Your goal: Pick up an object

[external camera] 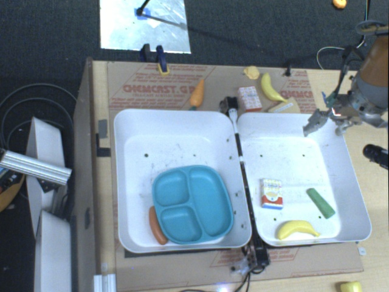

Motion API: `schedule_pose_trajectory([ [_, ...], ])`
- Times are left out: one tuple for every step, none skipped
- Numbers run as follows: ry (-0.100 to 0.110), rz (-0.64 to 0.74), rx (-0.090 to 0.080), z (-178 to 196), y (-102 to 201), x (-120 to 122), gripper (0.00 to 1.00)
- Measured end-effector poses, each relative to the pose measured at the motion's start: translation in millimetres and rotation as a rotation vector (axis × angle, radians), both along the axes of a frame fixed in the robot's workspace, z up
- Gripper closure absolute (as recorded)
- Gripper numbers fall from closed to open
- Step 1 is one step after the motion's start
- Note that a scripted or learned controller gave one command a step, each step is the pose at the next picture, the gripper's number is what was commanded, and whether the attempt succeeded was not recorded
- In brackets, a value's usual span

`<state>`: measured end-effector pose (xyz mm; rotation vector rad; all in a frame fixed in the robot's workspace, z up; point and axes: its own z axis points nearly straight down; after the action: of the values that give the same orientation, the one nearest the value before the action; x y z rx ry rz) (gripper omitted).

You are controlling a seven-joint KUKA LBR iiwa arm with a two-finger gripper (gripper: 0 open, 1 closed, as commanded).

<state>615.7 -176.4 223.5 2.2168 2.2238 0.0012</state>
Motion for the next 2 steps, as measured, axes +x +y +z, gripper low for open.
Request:
schedule_pose_trajectory([
  [0.011, -0.007, 0.002, -94.0, -32.3, -59.7, 0.00],
  [0.007, -0.004, 0.002, -126.8, -29.1, -105.0, 0.00],
])
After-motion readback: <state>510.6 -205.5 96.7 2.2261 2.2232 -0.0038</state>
